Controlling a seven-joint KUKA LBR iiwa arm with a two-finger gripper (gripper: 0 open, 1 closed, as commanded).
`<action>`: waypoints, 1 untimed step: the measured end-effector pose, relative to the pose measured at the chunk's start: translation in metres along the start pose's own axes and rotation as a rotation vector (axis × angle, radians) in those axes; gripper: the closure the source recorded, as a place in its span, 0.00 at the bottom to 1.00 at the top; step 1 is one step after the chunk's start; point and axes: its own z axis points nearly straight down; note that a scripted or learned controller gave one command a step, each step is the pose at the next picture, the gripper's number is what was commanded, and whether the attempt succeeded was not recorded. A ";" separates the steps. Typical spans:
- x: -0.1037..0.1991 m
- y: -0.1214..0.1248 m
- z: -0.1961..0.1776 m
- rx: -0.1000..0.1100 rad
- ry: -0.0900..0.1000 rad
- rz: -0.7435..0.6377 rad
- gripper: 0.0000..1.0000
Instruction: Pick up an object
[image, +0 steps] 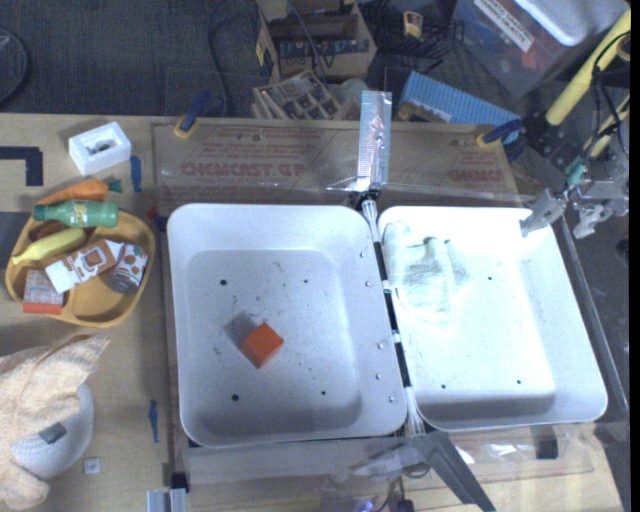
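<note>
An orange block (263, 344) lies in the left bin (200, 235), toward seven o'clock. The gripper (545, 212) hangs at the right bin's (575, 400) two o'clock corner. Whether it grips anything, I cannot tell.

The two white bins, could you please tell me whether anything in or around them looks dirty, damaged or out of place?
Nothing looks damaged. The left bin has dark specks scattered over its floor around the orange block, which sits tilted relative to the bin walls. The right bin shows a greyish smudge on its floor near the divider.
</note>
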 end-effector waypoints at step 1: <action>0.016 -0.002 0.068 0.003 0.001 0.228 0.00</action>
